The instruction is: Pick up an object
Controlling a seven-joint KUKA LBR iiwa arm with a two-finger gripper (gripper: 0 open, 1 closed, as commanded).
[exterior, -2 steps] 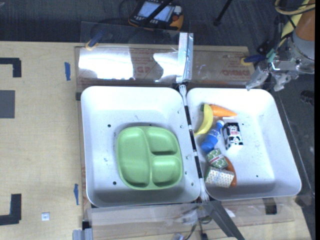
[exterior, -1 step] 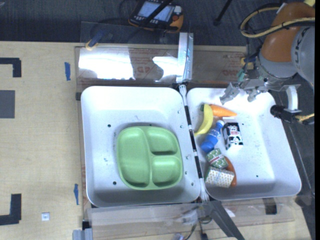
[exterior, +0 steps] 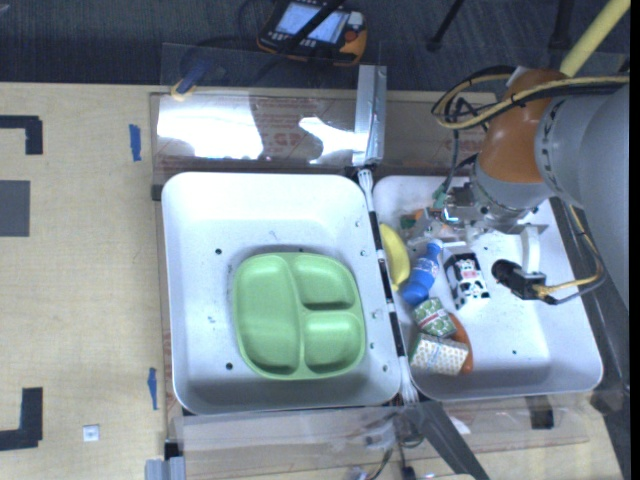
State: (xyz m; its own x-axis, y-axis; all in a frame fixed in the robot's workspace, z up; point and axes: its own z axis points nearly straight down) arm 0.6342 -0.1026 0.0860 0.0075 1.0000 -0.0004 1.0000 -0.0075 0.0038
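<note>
The small blue plastic bottle (exterior: 420, 276) lies tilted in the right white bin (exterior: 520, 368), just beside a yellow banana-shaped toy (exterior: 396, 253). It looks light, stiff and slippery, so gripping across its narrow body seems best. The gripper (exterior: 455, 213) hovers near the bin's far side; whether its fingers are apart or together, I cannot tell.

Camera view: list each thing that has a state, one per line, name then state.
green divided tray: lying flat, right way up, in the left bin.
yellow banana: lying against the right bin's left wall.
blue bottle: lying on its side.
tool: low over the right bin's far end; grip hidden.
</note>
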